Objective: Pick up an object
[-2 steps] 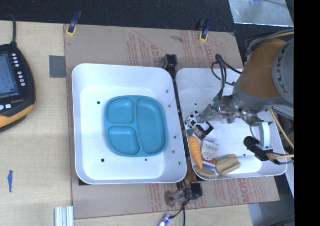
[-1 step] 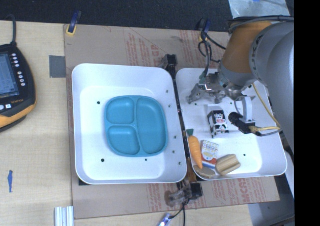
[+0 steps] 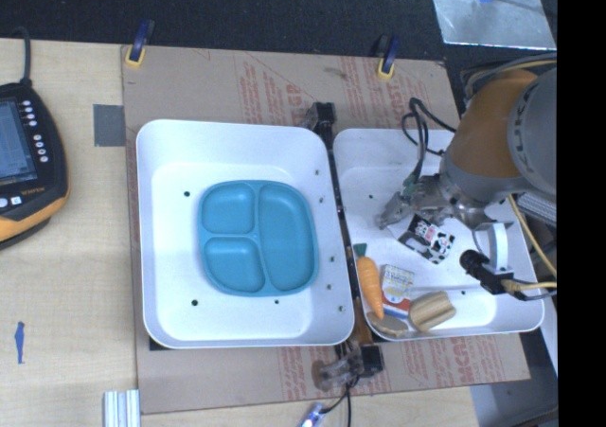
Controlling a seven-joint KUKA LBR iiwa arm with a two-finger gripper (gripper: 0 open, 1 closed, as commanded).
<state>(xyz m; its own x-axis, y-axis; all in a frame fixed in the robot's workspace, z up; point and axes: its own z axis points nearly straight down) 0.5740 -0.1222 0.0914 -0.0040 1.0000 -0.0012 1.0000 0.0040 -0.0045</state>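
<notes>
At far left, a black-and-orange pendant (image 3: 24, 165) lay on the tabletop (image 3: 76, 321). The left bin (image 3: 156, 226) held a blue divided plate (image 3: 258, 237). The right bin (image 3: 374, 165) contained an orange carrot (image 3: 369, 286) against its left wall, a small packet (image 3: 397, 281), a tan block (image 3: 429, 311) and a black-and-white item (image 3: 429, 237). The hand (image 3: 405, 206) was lowered into this bin just left of the black-and-white item; whether its fingers were spread or pressed together could not be determined. The grey arm (image 3: 492, 146) entered from the right.
</notes>
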